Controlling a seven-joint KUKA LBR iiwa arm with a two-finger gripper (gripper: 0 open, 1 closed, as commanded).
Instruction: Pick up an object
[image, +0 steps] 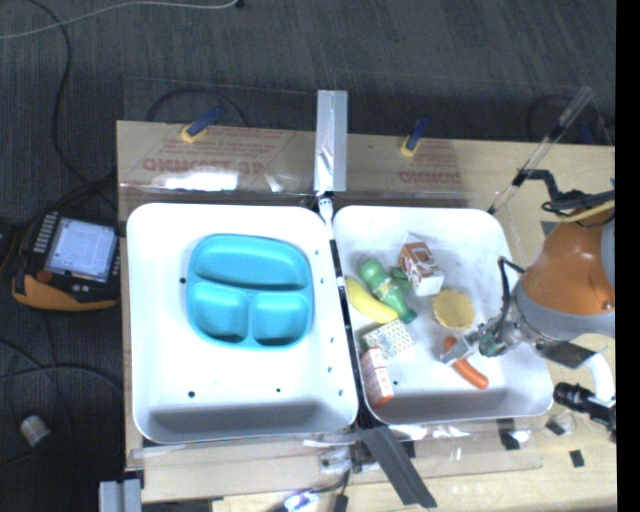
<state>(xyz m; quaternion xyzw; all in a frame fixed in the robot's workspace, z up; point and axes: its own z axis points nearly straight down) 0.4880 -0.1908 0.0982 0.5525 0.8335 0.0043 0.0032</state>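
The right bin holds several small items. A yellow banana lies by its left wall, touching a green bottle. A small brown and white carton stands further back. A round yellow disc lies mid-bin. Near the front left are a white checkered box and a red can. An orange carrot-like piece lies at the front right. My gripper is low in the bin, just above that orange piece and in front of the disc. A small red bit shows at its left.
The left bin holds a blue three-compartment tray. The arm's orange band hangs over the right bin's right wall. A handheld device lies on the floor to the left, and cables run along the bench's right side.
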